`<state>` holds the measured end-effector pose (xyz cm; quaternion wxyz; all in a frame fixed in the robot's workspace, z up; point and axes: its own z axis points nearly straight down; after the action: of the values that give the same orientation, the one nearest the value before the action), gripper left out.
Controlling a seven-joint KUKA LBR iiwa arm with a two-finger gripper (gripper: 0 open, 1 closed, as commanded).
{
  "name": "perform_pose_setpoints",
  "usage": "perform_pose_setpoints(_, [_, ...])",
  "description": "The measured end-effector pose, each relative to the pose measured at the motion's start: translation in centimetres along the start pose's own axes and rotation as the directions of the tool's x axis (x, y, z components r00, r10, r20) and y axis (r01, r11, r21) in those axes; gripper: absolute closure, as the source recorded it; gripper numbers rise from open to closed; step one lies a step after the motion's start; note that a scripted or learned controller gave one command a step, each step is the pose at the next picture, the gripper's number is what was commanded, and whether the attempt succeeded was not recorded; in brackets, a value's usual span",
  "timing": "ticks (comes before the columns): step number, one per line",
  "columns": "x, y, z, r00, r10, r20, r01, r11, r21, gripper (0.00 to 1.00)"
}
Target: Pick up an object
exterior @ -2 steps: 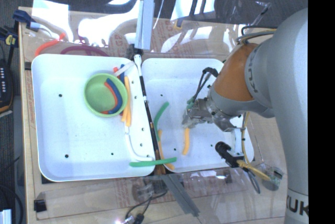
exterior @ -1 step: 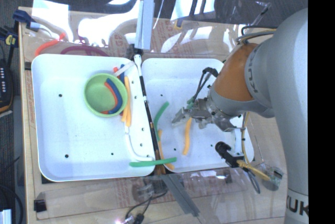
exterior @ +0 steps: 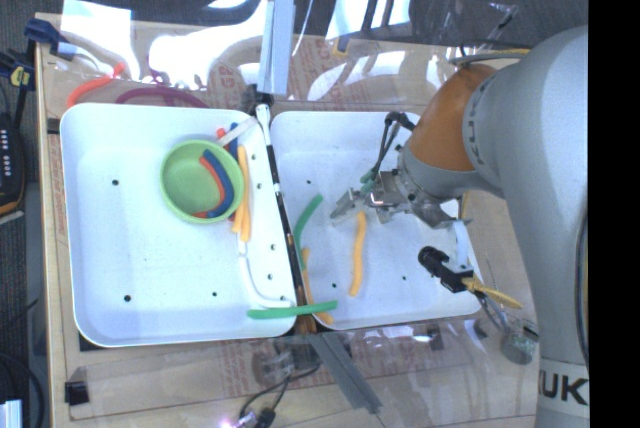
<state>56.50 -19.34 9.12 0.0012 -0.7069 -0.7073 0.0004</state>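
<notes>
One wooden bench (exterior: pixel 60 216) holds it all. Two white bins sit on it side by side, the left bin (exterior: pixel 110 256) at 9 o'clock and the right bin (exterior: pixel 420 301) at 3 o'clock, with their rims touching in the middle.

Next is the grey arm (exterior: pixel 545 146). It comes in from 3 o'clock, and its orange band (exterior: pixel 450 131) hangs over the right bin.

A round green bowl (exterior: pixel 190 184) sits in the left bin, a little toward 1 o'clock from the bin's middle. Curved blue and red pieces (exterior: pixel 216 184) lie inside it. Two thin orange sticks (exterior: pixel 241 211) lie just beside the bowl at its 3 o'clock side.

A long green strip (exterior: pixel 290 312) lies flat across the low rims where the two bins meet, at 6 o'clock. A shorter green stick (exterior: pixel 306 218) lies tilted in the right bin, close to the wall at 9 o'clock.

The orange strip (exterior: pixel 356 256) is a thing the claw could pick. It lies in the right bin near the middle, pointing from 12 o'clock to 6 o'clock.

The claw (exterior: pixel 366 203) hangs low over the middle of the right bin. The top end of the orange strip is just under it, at its 6 o'clock side. I cannot tell if the claw is apart or together, and I cannot tell if it touches the strip.
</notes>
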Motion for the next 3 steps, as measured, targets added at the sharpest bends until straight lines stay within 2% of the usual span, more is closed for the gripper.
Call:
perform_pose_setpoints(1, [0.2, 0.1, -1.1, 1.0, -0.007, -0.001, 0.007, 1.0, -0.001, 1.0])
perform_pose_setpoints(2, [0.2, 0.1, -1.1, 1.0, -0.007, -0.001, 0.007, 1.0, -0.001, 0.0])
perform_pose_setpoints(3, [1.0, -1.6, 0.0, 1.0, 0.006, 0.0, -0.006, 1.0, 0.002, 0.0])
